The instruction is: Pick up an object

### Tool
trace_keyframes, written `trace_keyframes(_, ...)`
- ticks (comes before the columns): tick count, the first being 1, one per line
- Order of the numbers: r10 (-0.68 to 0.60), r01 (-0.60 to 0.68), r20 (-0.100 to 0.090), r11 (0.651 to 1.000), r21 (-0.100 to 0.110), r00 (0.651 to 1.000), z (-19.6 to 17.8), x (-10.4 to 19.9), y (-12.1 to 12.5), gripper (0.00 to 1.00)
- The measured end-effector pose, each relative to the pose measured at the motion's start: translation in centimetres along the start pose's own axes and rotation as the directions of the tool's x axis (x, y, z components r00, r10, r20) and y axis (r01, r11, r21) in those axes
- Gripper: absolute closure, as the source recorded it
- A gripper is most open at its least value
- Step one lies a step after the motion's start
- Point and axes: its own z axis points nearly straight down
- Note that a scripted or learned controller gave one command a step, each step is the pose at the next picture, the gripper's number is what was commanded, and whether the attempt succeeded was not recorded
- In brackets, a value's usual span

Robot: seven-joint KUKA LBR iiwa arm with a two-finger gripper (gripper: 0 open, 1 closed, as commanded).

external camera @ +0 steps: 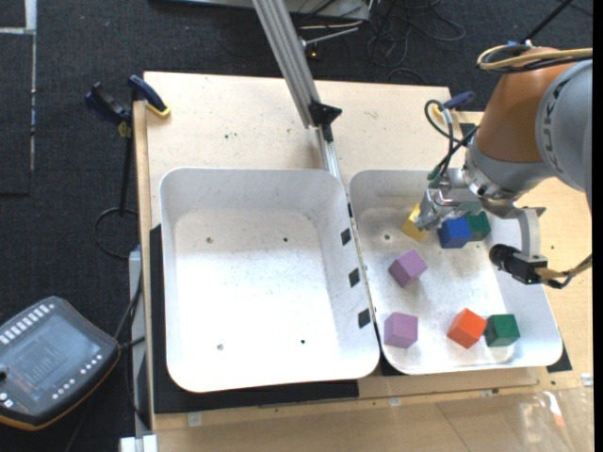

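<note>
- The counter (236, 111) is seen bearing two white bins: the left bin (250, 271) and the right bin (377, 196).
- The arm (532, 121) is reached in over the right bin's far end.
- The hand (435, 210) is lowered among a yellow block (413, 222), a blue block (455, 233) and a green block (480, 223); whether it is open or closed cannot be told.
- Nearer lie two purple blocks (407, 267) (400, 330), an orange block (466, 329) and a second green block (502, 330).

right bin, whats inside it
The right bin holds two purple cubes, an orange cube and a green cube. Under the claw sit yellow, blue and green blocks, partly covered by it.
</note>
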Motion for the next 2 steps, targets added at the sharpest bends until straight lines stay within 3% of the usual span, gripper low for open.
trace_keyframes(1, -0.001, 0.001, 0.0, 1.0, 0.001, 1.0, -5.4, 0.0, 0.2, 1.0)
trace_keyframes(2, -0.004, 0.004, -0.003, 1.0, 0.009, 1.0, -4.8, 4.5, -1.0, 1.0)
